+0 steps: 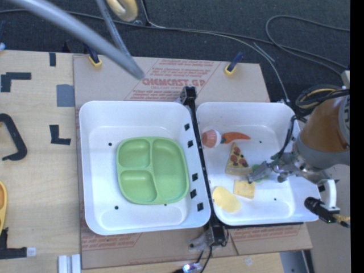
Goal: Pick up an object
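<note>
Nothing is lifted yet: the gripper (259,172), its opening impossible to tell, hangs just above the cheese square (245,189), beside the pizza slice (236,159).

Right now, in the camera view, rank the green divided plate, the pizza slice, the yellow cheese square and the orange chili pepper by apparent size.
Largest to smallest:
1. green divided plate
2. pizza slice
3. yellow cheese square and orange chili pepper look too alike to rank.

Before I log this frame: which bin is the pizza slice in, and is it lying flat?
The pizza slice lies flat on the floor of the right bin, point toward the far wall, beside the end effector.
</note>
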Controlling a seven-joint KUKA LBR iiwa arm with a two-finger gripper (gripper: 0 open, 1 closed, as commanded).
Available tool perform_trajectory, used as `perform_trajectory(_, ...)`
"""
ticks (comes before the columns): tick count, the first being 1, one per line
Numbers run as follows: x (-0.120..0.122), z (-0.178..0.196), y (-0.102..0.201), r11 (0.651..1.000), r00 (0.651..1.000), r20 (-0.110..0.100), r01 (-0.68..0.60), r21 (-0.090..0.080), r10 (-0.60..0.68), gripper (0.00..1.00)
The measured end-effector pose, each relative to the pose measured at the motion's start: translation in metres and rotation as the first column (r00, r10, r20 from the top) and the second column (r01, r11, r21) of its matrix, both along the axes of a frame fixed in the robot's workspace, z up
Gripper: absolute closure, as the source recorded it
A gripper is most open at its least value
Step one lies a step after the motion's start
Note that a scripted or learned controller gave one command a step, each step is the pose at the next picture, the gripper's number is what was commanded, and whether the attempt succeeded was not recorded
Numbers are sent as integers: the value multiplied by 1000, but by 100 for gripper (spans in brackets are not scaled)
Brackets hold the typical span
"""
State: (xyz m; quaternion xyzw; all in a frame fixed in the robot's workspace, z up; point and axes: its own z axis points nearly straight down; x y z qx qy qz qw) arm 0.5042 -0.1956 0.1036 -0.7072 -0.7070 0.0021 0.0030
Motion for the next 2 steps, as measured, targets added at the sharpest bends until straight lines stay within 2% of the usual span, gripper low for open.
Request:
perform_trajectory(1, 3, -16, 1, 1000, 1000, 11, -1, 1, 1, 0)
perform_trajectory(2, 4, -5, 2, 1000, 1000, 16, -3, 0, 3, 100)
